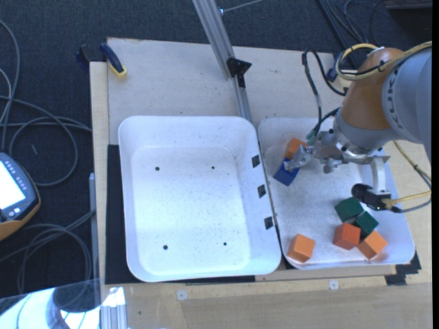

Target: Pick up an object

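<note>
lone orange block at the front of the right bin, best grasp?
Take the orange block from straight above, fingers across its two flat side faces. It sits apart from the cluster of green and orange blocks, so both sides look free; the bin's front rim lies close, so avoid a low approach.

a pale wooden bench (178,81) stands on dark carpeted floor (48,19). black cables (41,125) loop across the carpet at the left, and more cables (357,5) lie at the upper right. a slanted aluminium rail (216,29) crosses the bench top. a blue and yellow clamp (113,59) grips the bench's upper left corner. light is even and soft.
</note>
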You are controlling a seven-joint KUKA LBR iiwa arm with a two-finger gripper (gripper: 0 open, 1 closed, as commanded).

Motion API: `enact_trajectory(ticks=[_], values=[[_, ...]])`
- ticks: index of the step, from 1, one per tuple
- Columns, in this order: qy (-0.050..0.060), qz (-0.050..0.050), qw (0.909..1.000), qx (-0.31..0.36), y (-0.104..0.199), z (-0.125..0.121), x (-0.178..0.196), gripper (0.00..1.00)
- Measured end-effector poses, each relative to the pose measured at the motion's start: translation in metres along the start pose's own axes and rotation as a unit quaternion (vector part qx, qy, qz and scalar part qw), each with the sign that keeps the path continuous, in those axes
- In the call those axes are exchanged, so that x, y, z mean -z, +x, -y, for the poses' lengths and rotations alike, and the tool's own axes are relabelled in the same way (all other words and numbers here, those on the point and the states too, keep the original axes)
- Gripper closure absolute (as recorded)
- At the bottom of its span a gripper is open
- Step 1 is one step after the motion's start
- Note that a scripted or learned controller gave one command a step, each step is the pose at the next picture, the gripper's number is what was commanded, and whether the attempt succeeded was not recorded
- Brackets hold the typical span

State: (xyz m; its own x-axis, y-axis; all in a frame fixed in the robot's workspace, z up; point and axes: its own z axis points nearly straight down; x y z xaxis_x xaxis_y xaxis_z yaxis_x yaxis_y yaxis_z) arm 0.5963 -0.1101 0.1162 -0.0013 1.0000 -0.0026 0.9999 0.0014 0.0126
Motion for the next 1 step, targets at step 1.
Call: enact_trajectory(ticks=[1], values=[[-0.001, 0.000, 1.0000, 0.001, 0.0077, -0.0550, -0.0128, 0.00]])
